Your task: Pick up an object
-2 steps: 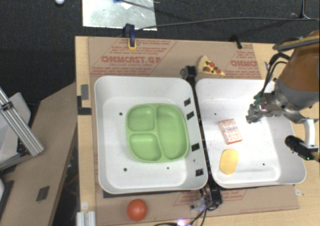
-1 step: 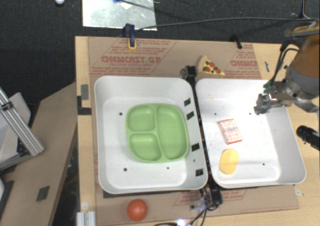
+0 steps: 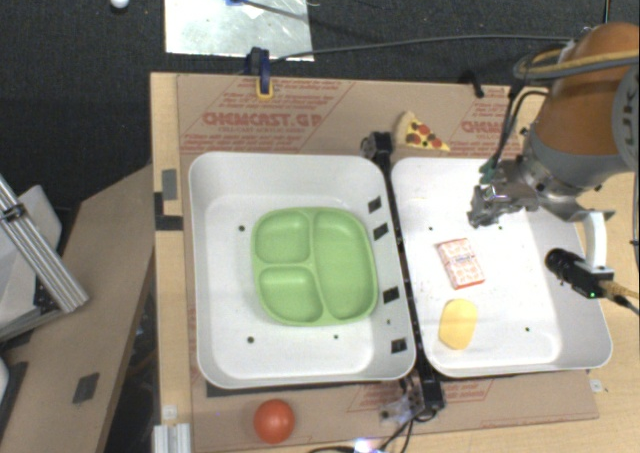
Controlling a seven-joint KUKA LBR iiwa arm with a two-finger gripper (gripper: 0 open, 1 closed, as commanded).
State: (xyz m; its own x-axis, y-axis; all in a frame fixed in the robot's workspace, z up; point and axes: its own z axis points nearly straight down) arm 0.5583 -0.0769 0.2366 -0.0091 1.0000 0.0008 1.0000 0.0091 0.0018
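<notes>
In the right bin (image 3: 560, 346) lie a small red-and-white packet (image 3: 459, 263) and, nearer the front, a yellow rounded object (image 3: 458, 324). My gripper (image 3: 487, 209) hangs over the back part of this bin, up and to the right of the packet, with nothing seen between its fingers. A green divided tray (image 3: 312, 265) sits in the middle of the left bin (image 3: 215, 241).
A toy pizza slice (image 3: 423, 133) rests on the cardboard behind the bins. A red ball (image 3: 273, 420) sits on the bench in front of the left bin. A metal frame (image 3: 35, 251) stands at the far left, and a foil sheet (image 3: 235, 1) lies at the back.
</notes>
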